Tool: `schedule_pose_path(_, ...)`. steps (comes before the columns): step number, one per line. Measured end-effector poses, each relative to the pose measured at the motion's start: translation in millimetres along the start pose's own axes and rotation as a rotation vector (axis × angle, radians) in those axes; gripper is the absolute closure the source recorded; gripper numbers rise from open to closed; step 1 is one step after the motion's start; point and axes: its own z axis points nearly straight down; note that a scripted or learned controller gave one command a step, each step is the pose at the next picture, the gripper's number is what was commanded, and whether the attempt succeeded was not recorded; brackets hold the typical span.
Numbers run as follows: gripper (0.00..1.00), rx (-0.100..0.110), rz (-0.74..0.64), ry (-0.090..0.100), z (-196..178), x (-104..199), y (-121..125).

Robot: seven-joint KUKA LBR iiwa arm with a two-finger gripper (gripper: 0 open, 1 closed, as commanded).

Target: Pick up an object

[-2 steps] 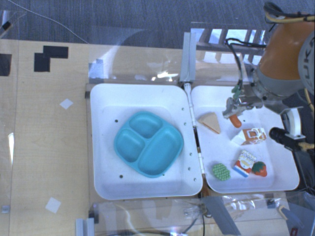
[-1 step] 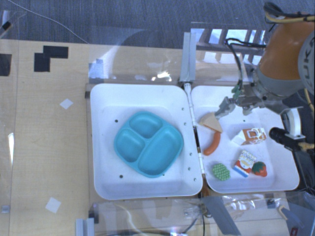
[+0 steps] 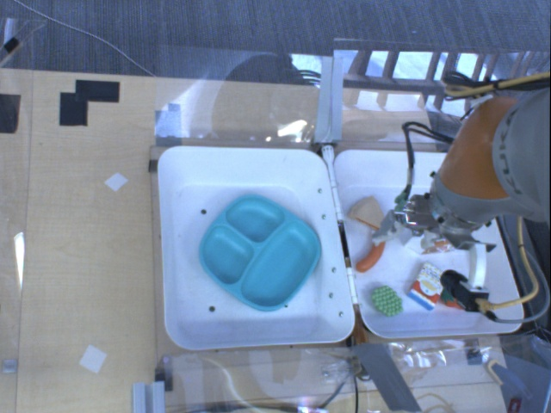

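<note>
1. A pale wooden surface (image 3: 77, 256) carries two shallow white bins side by side: the left white bin (image 3: 185, 321) and the right white bin (image 3: 372, 169), which meet along a shared middle edge.
2. A light blue plastic plate with three compartments (image 3: 258, 252) lies flat in the middle of the left white bin, turned at an angle to the bin's walls.
3. The grey robot arm with its orange band (image 3: 478, 157) reaches in from the right and hangs over the right white bin's middle and right part.
4. The end effector (image 3: 396, 223) sits low over the centre of the right white bin; whether it is spread or pressed together cannot be told, and nothing can be seen held in it.
5. A tan wedge-shaped piece (image 3: 365, 208) lies just to the left of the end effector, near the bin's left wall.
6. An orange carrot-shaped piece (image 3: 370, 258) lies tilted just below the end effector, close beneath the wedge.
7. A green knobbly ball (image 3: 386, 299) rests near the bin's front edge, apart from the carrot-shaped piece.
8. A small white packet with orange and blue markings (image 3: 424, 284) lies to the right of the ball.
9. A red and white item (image 3: 436, 246) shows partly under the wrist; its shape is unclear.
10. Black angular patches (image 3: 89, 100) mark the surface at far left.
</note>
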Motion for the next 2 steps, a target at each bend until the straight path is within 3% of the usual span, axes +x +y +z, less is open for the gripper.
schedule_pose_path(1, 0.0, -0.002, 0.074, 0.0, -27.0, -19.9, 2.5)
schedule_pose_path(2, 0.0, -0.031, 0.024, -0.001, 22.5, -1.0, 13.5)
